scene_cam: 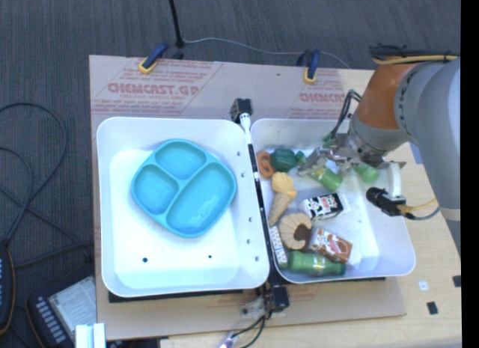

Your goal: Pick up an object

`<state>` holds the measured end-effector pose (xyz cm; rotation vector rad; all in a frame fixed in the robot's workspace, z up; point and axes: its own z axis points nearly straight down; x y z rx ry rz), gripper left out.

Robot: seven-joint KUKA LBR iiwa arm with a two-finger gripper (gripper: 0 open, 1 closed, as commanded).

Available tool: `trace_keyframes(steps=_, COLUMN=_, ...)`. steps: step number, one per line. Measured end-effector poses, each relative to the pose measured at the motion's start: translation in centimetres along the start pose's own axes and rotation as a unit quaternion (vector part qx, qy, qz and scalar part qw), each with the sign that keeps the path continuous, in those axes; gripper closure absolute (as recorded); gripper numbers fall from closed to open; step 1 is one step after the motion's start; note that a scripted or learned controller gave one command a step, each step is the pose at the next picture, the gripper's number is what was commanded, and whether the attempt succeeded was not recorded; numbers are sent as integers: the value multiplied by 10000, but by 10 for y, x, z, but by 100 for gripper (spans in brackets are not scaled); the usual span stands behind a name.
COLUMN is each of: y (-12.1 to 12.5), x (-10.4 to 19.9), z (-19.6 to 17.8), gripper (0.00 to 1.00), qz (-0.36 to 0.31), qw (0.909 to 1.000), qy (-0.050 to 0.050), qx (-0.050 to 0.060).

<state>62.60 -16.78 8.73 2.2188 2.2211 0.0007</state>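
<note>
My gripper [328, 161] hangs low over the back of the right bin [389, 253], reaching in from the right under the arm's orange band. Just below it lies a light green piece [329, 179], and another green piece [367, 173] sits to its right. A dark green toy [283, 159] rests to its left. Further forward lie an ice cream cone [281, 194], a black and white milk carton [323, 206], a tan donut-like piece [297, 229], a brown packet [330, 245] and a green bottle [314, 264]. The wrist hides what is between the gripper's tips.
The left bin [120, 264] holds a blue three-part plate [184, 186]. An orange ring [265, 165] and a striped piece [275, 242] lie along the right bin's left wall. A black cable clip [382, 200] hangs off the arm at the right.
</note>
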Motion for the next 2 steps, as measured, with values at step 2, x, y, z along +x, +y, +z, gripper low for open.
trace_keyframes(steps=2, y=14, x=19, z=-118, gripper=100, qz=-2, qw=10000, qy=-3, qx=-2)
